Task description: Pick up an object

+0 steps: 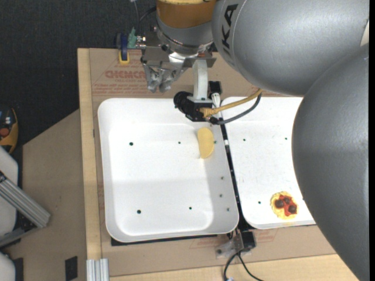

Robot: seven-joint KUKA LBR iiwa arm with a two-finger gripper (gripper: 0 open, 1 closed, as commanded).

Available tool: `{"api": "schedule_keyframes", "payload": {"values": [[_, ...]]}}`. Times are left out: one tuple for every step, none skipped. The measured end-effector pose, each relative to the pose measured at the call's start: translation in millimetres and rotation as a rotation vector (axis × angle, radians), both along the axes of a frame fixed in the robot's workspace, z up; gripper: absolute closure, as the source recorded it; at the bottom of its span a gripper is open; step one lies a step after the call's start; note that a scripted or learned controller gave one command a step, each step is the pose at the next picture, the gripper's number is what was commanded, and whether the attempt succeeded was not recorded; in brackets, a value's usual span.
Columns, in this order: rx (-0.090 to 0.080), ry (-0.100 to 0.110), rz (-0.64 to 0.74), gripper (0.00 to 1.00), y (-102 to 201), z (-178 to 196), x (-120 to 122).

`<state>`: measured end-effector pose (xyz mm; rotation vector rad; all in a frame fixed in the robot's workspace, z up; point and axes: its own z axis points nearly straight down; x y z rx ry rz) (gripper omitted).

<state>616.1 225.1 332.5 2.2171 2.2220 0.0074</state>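
One grey arm [304,40] is seen across the 1 to 4 o'clock part of the view. Below it, two shallow white bins are set side by side on a brown board [88,157]. The left bin [152,174] is shown whole, and the right bin [263,157] is partly covered by the arm.

The gripper [159,79] is held past the far rim of the left bin, at that bin's 12 o'clock, over the board. Whether it is open or closed cannot be told. Nothing is seen held by it or touching it.

A pale yellow oblong lump [205,143] is found in the left bin toward 2 o'clock, near the right wall. It is well apart from the gripper, at the gripper's 5 o'clock. It is judged to be light and smooth-skinned, perhaps slightly soft. Its long axis runs from 12 to 6 o'clock, so it is best taken across its narrow middle. Little room is left on its 3 o'clock side, so a slip or a wall strike is to be guarded against.

A small yellow piece with red spots [283,205] is seen in the right bin toward 5 o'clock. It is judged flat and harder to pinch.
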Motion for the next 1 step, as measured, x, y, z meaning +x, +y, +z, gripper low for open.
{"api": "schedule_keyframes", "payload": {"values": [[-0.003,0.014,-0.004,1.0,-1.2,-60.6,-20.9]]}}
